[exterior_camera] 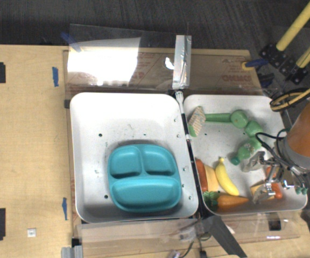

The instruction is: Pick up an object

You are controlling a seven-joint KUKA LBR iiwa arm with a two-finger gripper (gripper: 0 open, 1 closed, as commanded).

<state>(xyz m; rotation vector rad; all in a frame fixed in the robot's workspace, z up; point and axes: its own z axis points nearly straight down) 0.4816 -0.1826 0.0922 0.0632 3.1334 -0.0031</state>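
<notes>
1. Left bin: smooth white plastic, holding a glossy teal three-compartment tray.
2. Right bin: yellow curved banana, orange carrot, green-handled brush.
3. The fingers sit at 3 o'clock of the banana, near but apart; their spread cannot be told.
4. Banana long axis runs 11 to 5 o'clock.

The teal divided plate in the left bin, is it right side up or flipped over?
Right side up. The teal divided plate lies flat on the left bin floor with its three compartments facing the camera, two small ones above one large, nothing in them.
</notes>
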